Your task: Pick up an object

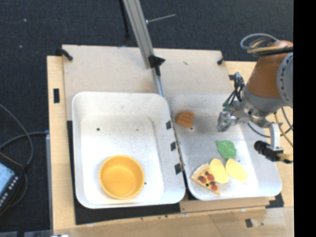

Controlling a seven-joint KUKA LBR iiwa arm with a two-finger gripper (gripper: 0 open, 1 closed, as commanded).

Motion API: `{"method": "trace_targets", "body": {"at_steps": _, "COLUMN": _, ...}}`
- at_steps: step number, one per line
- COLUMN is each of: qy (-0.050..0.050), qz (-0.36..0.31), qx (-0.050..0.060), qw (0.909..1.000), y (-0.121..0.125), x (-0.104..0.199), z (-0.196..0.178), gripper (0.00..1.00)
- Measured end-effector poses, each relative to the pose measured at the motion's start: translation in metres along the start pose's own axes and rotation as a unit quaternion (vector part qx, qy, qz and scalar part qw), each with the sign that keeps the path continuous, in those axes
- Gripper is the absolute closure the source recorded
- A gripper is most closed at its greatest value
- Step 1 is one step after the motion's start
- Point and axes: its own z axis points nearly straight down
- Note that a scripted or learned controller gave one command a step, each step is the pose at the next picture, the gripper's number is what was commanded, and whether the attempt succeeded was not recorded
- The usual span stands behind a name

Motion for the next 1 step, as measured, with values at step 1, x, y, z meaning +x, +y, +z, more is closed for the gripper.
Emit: {"method": "trace_targets", "body": {"at_steps": 1, "qy": 0.000, "qz": -0.002, "qx": -0.001, "qw": 1.0000, "y": -0.0050, "x": -0.0021, "z": -0.0622, "gripper": 1.00}}
